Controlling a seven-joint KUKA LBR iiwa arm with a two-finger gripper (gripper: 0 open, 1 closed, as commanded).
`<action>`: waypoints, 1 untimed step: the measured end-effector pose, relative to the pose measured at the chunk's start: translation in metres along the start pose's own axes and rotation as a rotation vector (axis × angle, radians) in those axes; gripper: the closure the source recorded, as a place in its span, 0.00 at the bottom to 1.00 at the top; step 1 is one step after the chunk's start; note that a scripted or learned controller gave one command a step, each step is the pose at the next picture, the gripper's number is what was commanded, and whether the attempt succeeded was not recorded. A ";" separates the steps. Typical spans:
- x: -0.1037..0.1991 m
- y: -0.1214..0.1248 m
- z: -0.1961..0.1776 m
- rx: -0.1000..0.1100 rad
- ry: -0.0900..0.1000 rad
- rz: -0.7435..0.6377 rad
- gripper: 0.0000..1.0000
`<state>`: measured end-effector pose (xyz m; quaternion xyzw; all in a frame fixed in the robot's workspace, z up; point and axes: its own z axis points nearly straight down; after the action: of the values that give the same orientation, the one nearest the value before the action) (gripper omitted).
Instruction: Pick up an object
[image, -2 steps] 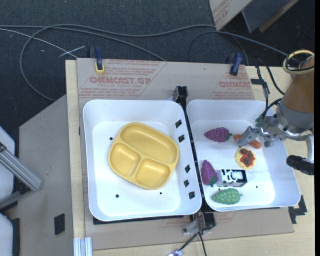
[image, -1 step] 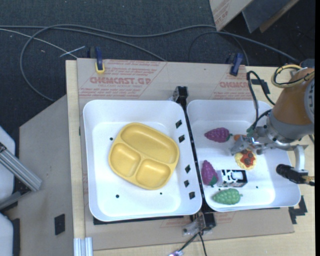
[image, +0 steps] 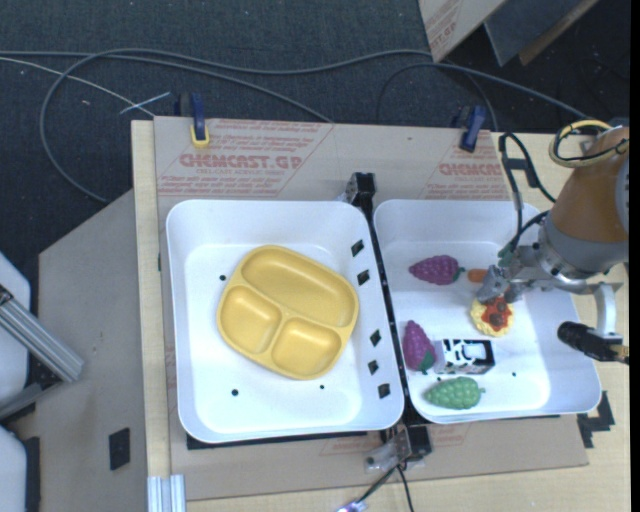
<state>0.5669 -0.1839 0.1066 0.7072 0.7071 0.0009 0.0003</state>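
My gripper (image: 496, 297) reaches down into the right bin (image: 530, 395), its tip right over a small red and yellow toy (image: 494, 319). The right bin also holds a purple grape bunch (image: 435, 269) at the back, a small orange piece (image: 478, 274) beside it, a second purple bunch (image: 416, 345) by the left wall, a black and white item (image: 467, 354) and a green grape bunch (image: 455, 393) at the front. Whether anything sits between the fingers is hidden by the wrist.
A yellow compartment plate (image: 287, 311) lies in the left bin (image: 200, 390). A black divider with clips (image: 374, 300) runs between the bins. The grey and orange arm (image: 590, 215) covers the right bin's far right corner. Cables (image: 520, 170) trail over the bench's back.
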 end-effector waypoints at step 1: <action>0.000 -0.001 -0.051 -0.004 -0.003 -0.001 1.00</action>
<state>0.5659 -0.1844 0.1581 0.7069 0.7073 0.0014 0.0027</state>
